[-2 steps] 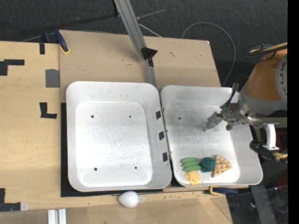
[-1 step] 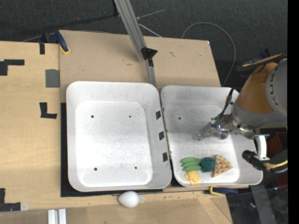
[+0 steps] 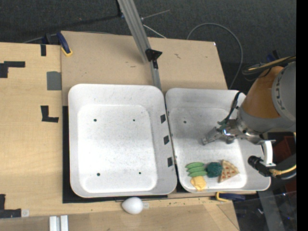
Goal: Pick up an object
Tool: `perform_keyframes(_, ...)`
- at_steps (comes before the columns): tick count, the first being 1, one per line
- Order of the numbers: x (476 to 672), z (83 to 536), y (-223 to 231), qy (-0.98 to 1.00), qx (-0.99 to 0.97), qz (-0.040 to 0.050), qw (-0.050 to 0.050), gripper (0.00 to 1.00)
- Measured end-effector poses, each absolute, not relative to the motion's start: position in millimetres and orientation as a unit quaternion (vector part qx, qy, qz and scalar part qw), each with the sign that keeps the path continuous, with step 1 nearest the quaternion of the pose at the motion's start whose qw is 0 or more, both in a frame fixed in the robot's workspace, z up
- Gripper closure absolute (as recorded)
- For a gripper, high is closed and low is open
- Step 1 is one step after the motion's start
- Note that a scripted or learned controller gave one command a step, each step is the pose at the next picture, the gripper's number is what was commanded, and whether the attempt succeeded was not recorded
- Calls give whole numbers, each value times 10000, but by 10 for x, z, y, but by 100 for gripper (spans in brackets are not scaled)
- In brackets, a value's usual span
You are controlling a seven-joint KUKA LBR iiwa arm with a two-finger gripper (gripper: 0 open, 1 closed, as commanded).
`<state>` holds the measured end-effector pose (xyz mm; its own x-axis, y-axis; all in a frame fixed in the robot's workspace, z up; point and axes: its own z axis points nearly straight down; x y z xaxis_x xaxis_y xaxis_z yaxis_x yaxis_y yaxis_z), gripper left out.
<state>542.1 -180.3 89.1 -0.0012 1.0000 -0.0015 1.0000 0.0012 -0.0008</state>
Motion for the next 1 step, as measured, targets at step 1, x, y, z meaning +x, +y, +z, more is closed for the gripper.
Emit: perform_keyframes(1, 5422, 992, -1794, 7078, 7064, -4, -3, 100)
